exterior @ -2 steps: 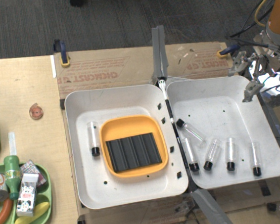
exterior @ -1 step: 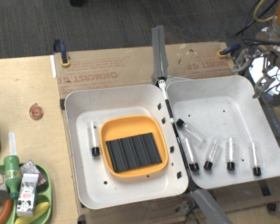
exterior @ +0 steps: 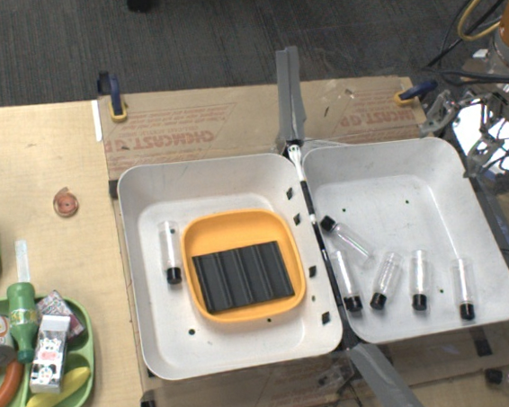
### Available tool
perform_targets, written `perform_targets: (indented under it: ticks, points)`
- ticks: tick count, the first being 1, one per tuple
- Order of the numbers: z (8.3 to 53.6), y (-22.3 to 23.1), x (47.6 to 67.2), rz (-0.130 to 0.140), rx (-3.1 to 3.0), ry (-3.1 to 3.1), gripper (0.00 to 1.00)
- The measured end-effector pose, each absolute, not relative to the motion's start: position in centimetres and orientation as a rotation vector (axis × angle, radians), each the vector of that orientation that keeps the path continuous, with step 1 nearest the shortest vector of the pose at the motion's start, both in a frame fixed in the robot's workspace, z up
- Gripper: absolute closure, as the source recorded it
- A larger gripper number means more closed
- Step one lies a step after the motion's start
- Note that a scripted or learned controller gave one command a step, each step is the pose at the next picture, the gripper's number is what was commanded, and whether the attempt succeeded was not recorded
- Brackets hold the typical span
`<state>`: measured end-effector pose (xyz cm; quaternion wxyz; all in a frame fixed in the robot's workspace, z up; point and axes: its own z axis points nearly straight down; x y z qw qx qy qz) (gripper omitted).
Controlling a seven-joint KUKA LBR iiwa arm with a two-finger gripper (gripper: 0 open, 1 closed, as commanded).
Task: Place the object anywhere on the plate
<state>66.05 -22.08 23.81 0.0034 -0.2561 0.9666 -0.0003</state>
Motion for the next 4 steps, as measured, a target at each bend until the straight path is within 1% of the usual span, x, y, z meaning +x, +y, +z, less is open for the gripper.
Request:
perform_targets:
  ticks: [1, 2, 4]
  points:
    - [23.7, -21.2, 66.0, 0.001, -1.247, 2.877, 0.00]
    - [20.6, -21.9, 66.0, 0.002, -1.711, 2.629, 0.00]
    - [23.7, -22.1, 66.0, -0.001, -2.340, 2.086, 0.00]
